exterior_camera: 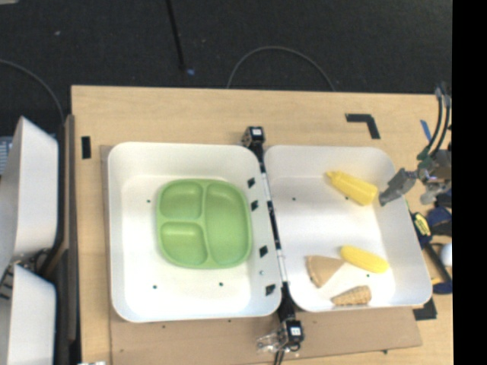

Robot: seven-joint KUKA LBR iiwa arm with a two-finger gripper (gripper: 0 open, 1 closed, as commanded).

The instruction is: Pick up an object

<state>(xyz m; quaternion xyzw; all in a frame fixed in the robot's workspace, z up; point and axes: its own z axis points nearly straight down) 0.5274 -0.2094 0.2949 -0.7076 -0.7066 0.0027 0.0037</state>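
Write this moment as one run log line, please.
gripper: right bin's right edge, beside yellow bottle | holding: nothing seen | left bin: green tray

Yellow bottle (pixel 351 187) lies tilted in right bin (pixel 304 219) (upper part).

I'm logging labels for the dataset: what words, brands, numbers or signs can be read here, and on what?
None can be read. The green divided plate, yellow bottle, yellow banana-like piece, two tan wedges and both white bins show no legible text.
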